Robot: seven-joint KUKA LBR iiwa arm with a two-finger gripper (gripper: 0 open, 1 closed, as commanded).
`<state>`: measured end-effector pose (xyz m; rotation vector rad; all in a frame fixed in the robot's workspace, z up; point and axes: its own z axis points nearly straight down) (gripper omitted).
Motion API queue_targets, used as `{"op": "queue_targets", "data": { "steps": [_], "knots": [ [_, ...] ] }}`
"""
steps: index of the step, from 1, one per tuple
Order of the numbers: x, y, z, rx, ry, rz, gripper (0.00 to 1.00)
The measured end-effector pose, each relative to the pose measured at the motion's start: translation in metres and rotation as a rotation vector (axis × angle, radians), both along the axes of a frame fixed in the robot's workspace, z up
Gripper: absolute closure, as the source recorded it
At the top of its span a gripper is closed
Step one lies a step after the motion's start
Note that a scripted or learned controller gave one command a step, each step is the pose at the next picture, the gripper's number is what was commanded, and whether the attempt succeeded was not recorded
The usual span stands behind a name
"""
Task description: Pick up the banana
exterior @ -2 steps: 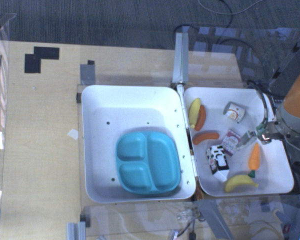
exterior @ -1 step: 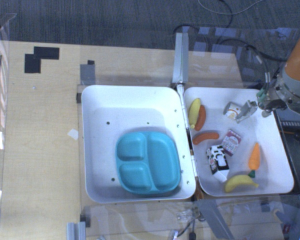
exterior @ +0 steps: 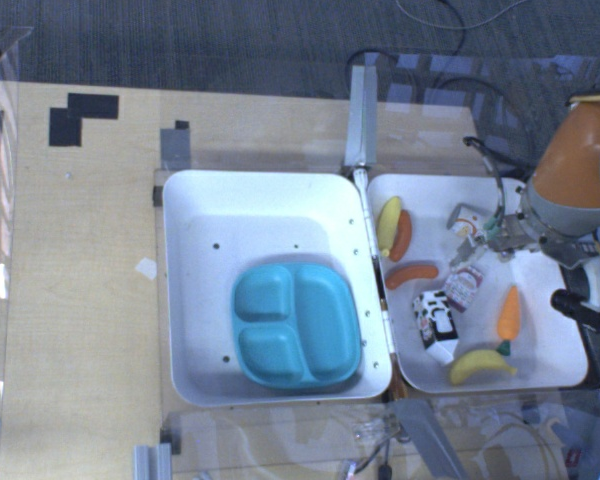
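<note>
- Banana (exterior: 483, 366) is what the task names: it lies on its side near the front edge of the right bin (exterior: 565, 368), just below the carrot (exterior: 509, 313) and just right of the black-and-white carton (exterior: 435, 320).
- On the table (exterior: 80, 288) two white bins are set side by side; the left bin (exterior: 195, 268) is occupied by a blue divided tray (exterior: 295, 325).
- The arm (exterior: 575, 173), grey with an orange band, is seen reaching in over the far right part of the right bin.
- The hand (exterior: 500, 236) is placed above the bin's upper middle, near a small packet (exterior: 463, 286), well apart from the banana. Whether its fingers are apart or together cannot be told; nothing is seen held in it.
- A second yellow, banana-like piece (exterior: 388, 223) is seen beside a sausage (exterior: 403, 234) at the bin's far left corner, with another sausage (exterior: 411, 273) lying below them; confusion between the two yellow things is judged possible.
- The step in hand is judged to be the approach: no grasp has been made.
- The next move calls for the hand to be carried toward the bin's front edge, aligned across the banana's curve, and lowered without the carrot or carton being struck.
</note>
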<state>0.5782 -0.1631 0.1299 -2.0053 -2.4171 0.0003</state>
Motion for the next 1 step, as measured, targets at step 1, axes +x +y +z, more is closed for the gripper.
{"op": "queue_targets", "data": {
  "steps": [1],
  "knots": [
    [0.0837, -0.0334, 0.0714, -0.004, -0.010, 0.323, 0.00]
  ]
}}
